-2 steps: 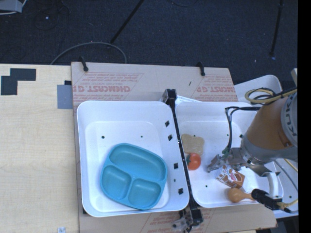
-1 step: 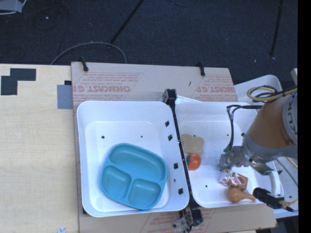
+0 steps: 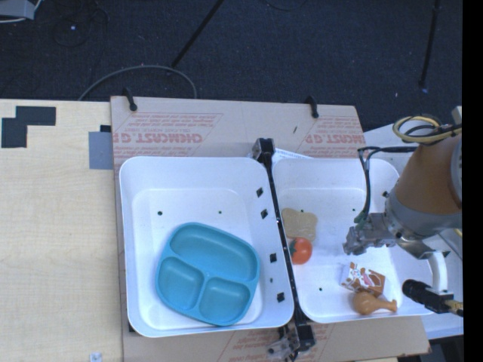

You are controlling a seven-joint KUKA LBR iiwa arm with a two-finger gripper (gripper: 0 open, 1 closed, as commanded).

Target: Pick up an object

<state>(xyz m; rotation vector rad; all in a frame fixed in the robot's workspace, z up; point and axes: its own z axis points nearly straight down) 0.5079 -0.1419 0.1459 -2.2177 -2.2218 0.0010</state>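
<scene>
The gripper (image 3: pixel 361 240) hung over the right side of the right bin (image 3: pixel 332 179), low above its floor, at the end of the grey arm with its orange band (image 3: pixel 426 176) reaching in from the right. From this slanted view it was not possible to tell how the gripper was set, and nothing showed in its grasp.

Just below the gripper lay a small red-and-white packet (image 3: pixel 364 279), apart from it. Touching the packet's lower edge was a tan toy chicken leg (image 3: pixel 373 302), near the bin's front wall. To the left of the gripper, well clear of it, a red tomato (image 3: pixel 300 251) sat close to the divider between the bins, with a slice of bread (image 3: pixel 299 223) lying flat just behind and touching it.

In the left bin (image 3: pixel 151 179) a blue sectioned plate (image 3: pixel 209 272) rested flat, tilted a little askew, towards the front.

A black cable (image 3: pixel 367 179) looped from the arm above the right bin.
</scene>
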